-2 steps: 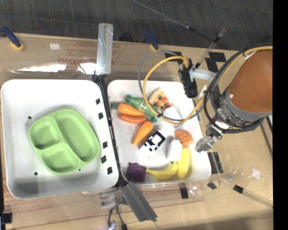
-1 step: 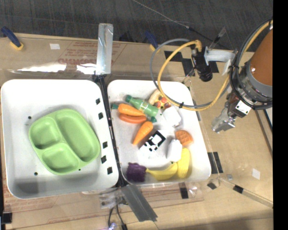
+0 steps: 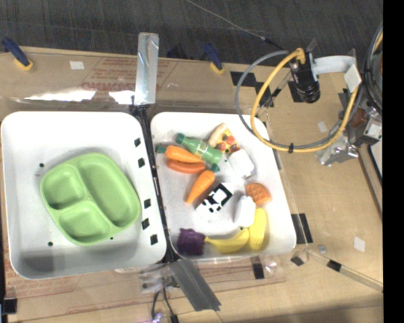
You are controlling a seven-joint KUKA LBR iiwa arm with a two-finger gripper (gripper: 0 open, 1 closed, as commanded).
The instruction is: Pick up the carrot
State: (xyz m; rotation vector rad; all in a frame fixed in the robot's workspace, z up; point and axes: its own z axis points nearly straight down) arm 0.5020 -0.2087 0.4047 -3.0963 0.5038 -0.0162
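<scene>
Brown bench (image 3: 323, 200), right white bin (image 3: 276, 180), tapered orange carrot (image 3: 200, 186) lying slantwise among toy food, gripper grip indiscernible

The brown desk (image 3: 323, 200) carries two white bins side by side. The left bin (image 3: 20, 180) touches the right bin (image 3: 279, 180). A yellow cable (image 3: 269, 99) loops behind the right bin.

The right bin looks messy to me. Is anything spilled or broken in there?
Nothing spilled or visibly broken. The toy food is just heaped loosely: the carrot lies slanted beside a black-and-white tag block, with the green bottle above it. The green divided plate sits askew in the left bin.
</scene>
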